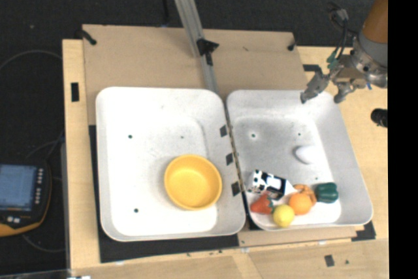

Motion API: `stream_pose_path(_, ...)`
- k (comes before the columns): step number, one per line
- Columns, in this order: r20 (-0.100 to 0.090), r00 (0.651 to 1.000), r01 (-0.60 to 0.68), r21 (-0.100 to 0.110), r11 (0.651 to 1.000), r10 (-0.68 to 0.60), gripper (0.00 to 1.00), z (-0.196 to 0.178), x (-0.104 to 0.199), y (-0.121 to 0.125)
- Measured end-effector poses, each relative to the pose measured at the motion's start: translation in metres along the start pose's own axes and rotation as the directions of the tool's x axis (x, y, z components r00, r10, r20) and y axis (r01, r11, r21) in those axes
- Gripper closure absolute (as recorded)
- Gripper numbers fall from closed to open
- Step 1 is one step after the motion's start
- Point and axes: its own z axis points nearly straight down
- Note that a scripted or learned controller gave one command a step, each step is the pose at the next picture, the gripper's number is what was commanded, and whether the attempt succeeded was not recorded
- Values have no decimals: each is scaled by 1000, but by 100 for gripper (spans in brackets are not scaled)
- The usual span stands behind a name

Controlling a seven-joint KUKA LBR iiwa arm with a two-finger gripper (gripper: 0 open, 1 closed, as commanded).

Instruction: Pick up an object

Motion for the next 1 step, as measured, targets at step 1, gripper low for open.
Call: stream_pose_path(1, 1, 1000, 0, 1, 1000, 0, 0, 0, 0, 0)
